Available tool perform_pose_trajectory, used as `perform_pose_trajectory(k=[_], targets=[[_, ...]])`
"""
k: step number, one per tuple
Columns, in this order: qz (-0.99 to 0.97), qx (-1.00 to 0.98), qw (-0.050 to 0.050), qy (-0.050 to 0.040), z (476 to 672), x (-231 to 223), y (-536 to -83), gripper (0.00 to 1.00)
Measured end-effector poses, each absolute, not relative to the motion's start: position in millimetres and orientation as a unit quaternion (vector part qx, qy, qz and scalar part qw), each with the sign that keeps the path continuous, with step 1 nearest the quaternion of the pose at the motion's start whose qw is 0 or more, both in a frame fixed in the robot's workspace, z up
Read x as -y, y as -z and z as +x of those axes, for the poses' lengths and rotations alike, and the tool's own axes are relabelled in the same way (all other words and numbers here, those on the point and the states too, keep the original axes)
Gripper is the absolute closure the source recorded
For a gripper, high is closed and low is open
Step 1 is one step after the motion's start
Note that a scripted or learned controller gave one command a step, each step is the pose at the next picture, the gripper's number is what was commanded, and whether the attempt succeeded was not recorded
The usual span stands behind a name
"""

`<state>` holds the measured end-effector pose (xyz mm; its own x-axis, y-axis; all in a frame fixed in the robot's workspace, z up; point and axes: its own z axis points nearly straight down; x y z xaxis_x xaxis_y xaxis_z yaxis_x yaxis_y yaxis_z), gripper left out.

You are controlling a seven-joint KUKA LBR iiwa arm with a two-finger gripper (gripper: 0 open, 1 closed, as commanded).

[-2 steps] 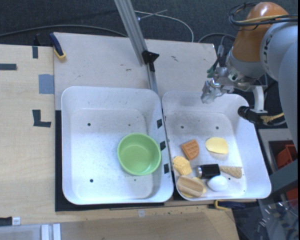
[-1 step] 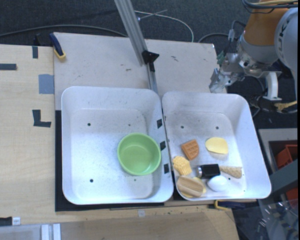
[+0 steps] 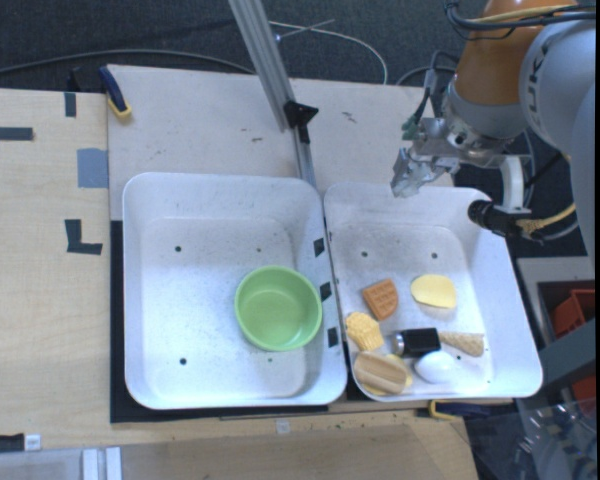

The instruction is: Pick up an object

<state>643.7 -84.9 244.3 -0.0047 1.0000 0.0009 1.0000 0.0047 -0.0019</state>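
Note:
My gripper [image 3: 412, 180] hangs above the far rim of the right bin [image 3: 500, 268], with nothing visible between its fingers. Far below it, at the bin's near end, lies a cluster of small objects: an orange waffle-like piece [image 3: 380, 297], a yellow disc [image 3: 434, 291], a yellow lumpy piece [image 3: 363, 331], a black block [image 3: 416, 342], a tan cone-like piece [image 3: 464, 344], a white egg-shaped object [image 3: 435, 366] and a brown bun [image 3: 381, 372]. A green bowl [image 3: 277, 308] sits in the left bin [image 3: 180, 268].
A slanted metal pole [image 3: 270, 58] ends at a black clamp [image 3: 301, 114] behind the divide between the bins. A blue and yellow tool [image 3: 115, 92] lies on the bench at far left. Cables hang at the right bin's right rim.

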Motion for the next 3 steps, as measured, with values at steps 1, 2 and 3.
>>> perform_pose_trajectory(k=[1, 2, 3], targets=[[-0.705, 0.709, 0.001, 0.0001, 630.6, 34.5, -250.6, 1.00], [-0.705, 0.709, 0.001, -0.0003, 625.2, -12.4, -251.7, 1.00], [-0.705, 0.710, 0.002, -0.0006, 622.1, -70.4, -244.6, 1.00]])
